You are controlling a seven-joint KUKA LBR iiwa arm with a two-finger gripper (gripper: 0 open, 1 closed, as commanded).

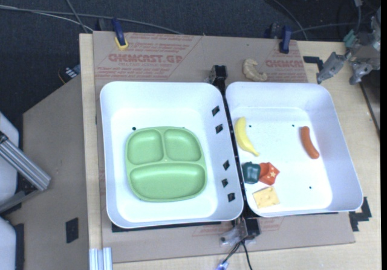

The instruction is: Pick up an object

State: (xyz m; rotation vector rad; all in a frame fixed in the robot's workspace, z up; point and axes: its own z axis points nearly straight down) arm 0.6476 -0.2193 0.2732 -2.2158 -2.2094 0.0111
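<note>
Two shallow white bins, five small toys, one tray.

Left white bin: one green divided plastic tray. Right white bin: one yellow banana, one orange sausage, one teal block, one red block, one yellow cheese wedge.

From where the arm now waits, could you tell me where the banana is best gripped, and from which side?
Grip the banana across its thick middle, coming straight down from above. It lies flat in the right bin, long axis running roughly away from the camera, so the fingers should probably close across its narrow width. The bin's wall is close on its left.
</note>
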